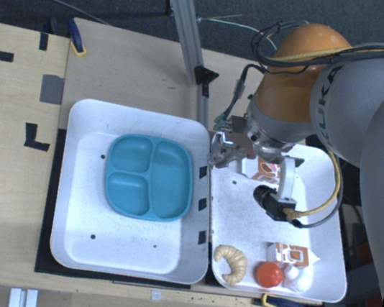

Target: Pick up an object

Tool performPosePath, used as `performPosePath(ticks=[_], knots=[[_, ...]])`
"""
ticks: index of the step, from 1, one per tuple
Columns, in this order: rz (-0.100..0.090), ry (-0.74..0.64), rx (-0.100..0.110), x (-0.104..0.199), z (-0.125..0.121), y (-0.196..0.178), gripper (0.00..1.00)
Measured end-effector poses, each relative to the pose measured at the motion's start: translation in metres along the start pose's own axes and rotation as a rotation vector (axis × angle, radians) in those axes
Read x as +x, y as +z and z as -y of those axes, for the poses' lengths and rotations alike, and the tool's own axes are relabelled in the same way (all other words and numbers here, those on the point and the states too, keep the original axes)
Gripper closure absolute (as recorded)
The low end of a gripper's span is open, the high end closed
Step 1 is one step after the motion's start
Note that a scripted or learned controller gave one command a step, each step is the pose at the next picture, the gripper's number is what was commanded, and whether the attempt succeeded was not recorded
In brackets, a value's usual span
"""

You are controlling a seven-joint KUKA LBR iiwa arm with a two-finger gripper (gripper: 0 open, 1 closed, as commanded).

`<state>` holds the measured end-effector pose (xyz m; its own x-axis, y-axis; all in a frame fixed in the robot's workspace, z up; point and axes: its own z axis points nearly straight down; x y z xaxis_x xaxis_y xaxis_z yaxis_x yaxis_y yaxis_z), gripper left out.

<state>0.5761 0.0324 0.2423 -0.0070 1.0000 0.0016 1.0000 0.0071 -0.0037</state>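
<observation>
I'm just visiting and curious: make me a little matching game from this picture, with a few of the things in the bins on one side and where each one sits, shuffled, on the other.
Things:
1. blue divided plate
2. croissant
3. red ball
4. gripper

Places:
A. near edge of the right bin, just right of the croissant
B. far end of the right bin, by the wall between the bins
C. middle of the left bin
D. near left corner of the right bin

Pairs: 1-C, 2-D, 3-A, 4-B

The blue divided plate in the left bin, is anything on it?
Empty. The blue plate lies flat, right side up, all three compartments showing bare blue.
</observation>
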Motion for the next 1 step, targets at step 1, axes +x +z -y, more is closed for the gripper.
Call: performPosePath(ticks=[1], knots=[[0.001,0.001,0.001,0.05,0.02,0.012,1.0]])
